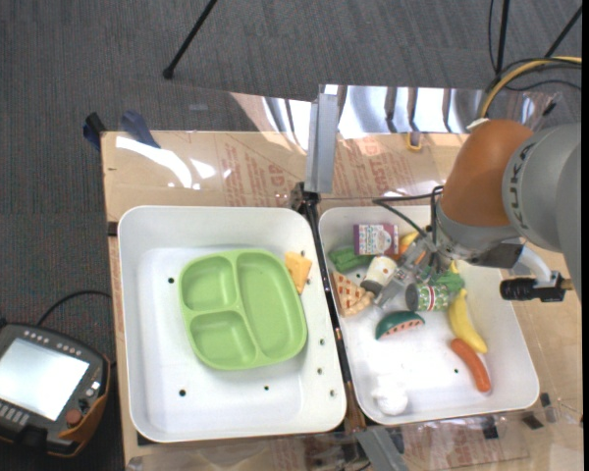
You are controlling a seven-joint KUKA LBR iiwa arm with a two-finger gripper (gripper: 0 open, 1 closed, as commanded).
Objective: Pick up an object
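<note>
A heap of toy food lies in the right bin [530, 386], and the gripper [404, 281] is down among it near the bin's centre. No single object is clearly the target. Whether the gripper is open or shut cannot be told here, and nothing is visibly lifted, so the pick looks unfinished: a grasp and a raise are left.

Touching or just beside the gripper are a white cylinder [379, 272] at nine o'clock and a green can [435, 293] at three o'clock. A watermelon slice [399, 323] lies at six o'clock, a waffle piece [350, 293] further toward nine. A small carton [374, 237] sits at eleven o'clock. A banana [466, 322] and a hot dog [471, 364] lie toward four and five o'clock, and a white lump [391, 397] near the bin's bottom edge.

The left bin [147, 400] holds a green divided plate [241, 308], with a yellow wedge [298, 268] at the plate's two o'clock. Both bins rest on the bench [226, 170].
</note>
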